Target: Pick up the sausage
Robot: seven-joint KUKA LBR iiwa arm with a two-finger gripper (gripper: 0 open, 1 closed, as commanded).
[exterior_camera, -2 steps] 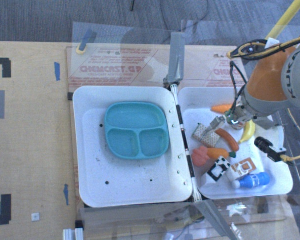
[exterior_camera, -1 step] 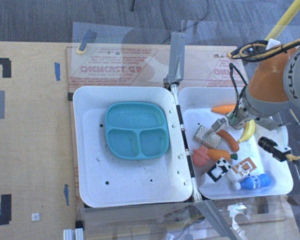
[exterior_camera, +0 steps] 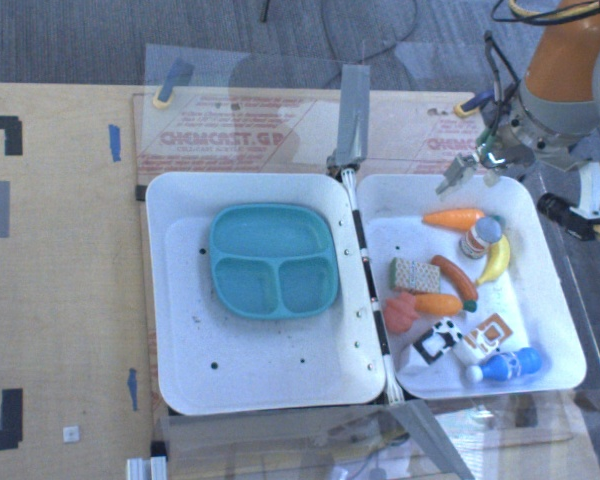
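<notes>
You find the reddish-brown curved sausage [exterior_camera: 455, 277] lying diagonally, well below-left of the empty, spread-fingered grey gripper [exterior_camera: 467, 170] at the bin's far rim.

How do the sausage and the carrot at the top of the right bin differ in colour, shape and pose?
The sausage is reddish brown; the carrot is bright orange. The sausage is evenly thick with rounded ends, while the carrot tapers to a point. The sausage lies on a diagonal among other toys; the carrot lies nearly level, higher up in the view. Both are long, slim toy foods in the right bin.
</notes>
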